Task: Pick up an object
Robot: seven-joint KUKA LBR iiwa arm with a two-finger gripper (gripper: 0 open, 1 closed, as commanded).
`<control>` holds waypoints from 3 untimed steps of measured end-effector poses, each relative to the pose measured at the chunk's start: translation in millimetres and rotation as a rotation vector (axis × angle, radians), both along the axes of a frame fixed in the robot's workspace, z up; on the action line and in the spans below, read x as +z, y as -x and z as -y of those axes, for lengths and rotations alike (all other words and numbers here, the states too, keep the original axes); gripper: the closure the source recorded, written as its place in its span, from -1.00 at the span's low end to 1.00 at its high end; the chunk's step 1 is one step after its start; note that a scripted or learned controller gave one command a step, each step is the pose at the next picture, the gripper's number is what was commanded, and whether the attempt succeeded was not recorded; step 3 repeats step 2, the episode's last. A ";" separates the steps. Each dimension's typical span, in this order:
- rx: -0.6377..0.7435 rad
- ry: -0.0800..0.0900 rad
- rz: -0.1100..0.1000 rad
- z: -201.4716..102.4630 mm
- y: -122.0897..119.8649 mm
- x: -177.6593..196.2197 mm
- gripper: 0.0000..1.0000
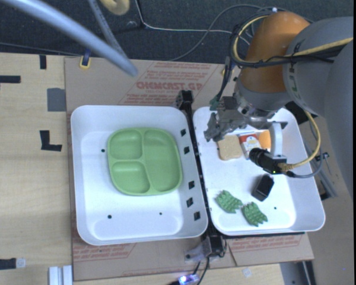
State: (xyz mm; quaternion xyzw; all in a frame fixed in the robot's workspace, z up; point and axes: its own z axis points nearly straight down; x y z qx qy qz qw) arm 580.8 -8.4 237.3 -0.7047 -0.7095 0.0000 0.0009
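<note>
Approach step: my pincer (216, 129) hangs over the right bin (302, 218), beside the tan slice (229, 150) (spread or pressed, cannot tell). Next: descend squarely.

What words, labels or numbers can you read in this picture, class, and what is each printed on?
"CHEMCAST GP": red print on the brown cardboard sheet behind the two white bins.
The smaller red lines above and below that word are too blurred to read.
Red print on the cardboard's front edge, below the left bin, is too blurred to read.
The orange and white packet in the right bin bears markings too small to read.
</note>
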 end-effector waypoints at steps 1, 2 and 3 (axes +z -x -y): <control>0.000 0.000 0.001 -57.6 -11.6 5.2 1.00; -0.001 0.002 0.000 -111.5 -27.7 -9.4 1.00; -0.001 0.002 0.000 -111.5 -27.7 -9.4 1.00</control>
